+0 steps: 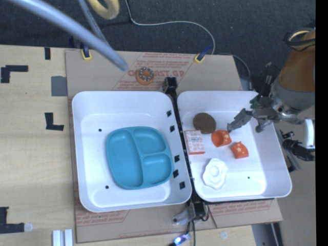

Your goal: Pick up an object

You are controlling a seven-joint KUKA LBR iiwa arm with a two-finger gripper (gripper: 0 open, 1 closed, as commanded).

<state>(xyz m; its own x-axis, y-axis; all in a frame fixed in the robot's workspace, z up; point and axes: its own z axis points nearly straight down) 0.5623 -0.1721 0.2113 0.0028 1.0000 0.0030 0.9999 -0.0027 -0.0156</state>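
The arm [300, 81] is reaching in from the right and hovering over the right bin [271, 186], so the approach step looks to be in hand, with nothing picked up yet. The left bin [87, 122] is holding a blue divided plate [138, 156]. The right bin is holding the smaller pieces: a white lumpy thing [214, 173] near the front, a brown round disc [204, 122] toward the back, a printed red-and-white card [195, 142] by the divider, and two orange-red blocks [221, 138] [240, 150] in the middle. The gripper [248, 121] is sitting just right of the disc and above the nearer block, its fingers spread apart and gripping nothing. The next move probably calls for lowering straight onto that nearer block and closing on it squarely.
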